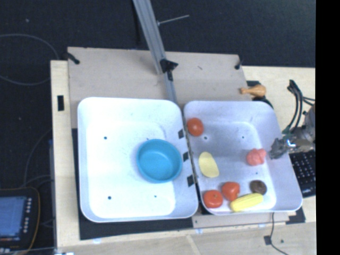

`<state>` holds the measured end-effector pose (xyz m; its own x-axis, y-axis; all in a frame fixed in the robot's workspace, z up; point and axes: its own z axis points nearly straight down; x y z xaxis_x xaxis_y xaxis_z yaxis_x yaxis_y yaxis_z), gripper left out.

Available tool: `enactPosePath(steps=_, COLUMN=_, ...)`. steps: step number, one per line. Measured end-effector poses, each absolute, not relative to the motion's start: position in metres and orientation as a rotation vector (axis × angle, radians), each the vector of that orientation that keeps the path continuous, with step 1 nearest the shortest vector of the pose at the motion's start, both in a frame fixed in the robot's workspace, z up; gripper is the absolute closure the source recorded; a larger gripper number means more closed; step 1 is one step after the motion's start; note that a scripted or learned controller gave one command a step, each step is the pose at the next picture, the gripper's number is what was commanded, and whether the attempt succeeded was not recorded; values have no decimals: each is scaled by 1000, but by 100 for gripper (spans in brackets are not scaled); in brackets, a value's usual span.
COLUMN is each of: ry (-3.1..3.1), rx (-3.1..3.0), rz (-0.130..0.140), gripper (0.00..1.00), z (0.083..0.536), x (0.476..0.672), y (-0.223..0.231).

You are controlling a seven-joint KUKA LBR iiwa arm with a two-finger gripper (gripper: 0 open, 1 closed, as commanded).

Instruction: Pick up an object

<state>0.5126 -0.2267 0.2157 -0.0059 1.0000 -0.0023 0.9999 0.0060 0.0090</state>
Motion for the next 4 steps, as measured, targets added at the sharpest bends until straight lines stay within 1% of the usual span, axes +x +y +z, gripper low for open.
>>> enactPosePath(steps=1, ry=2223, rx=2207, rz=10, gripper=100, z=277, x=516, y=-218)
enactPosePath(steps=2, ry=2229, rx=2212, rz=1, gripper=100, z=264, x=522, y=-168)
enactPosePath(steps=3, ry=2235, rx=2212, rz=3, gripper=100, z=268, x=524, y=-106)
enactPosePath(steps=4, ry=2234, rx=2213, rz=1, gripper=100, z=261, x=522, y=-44)
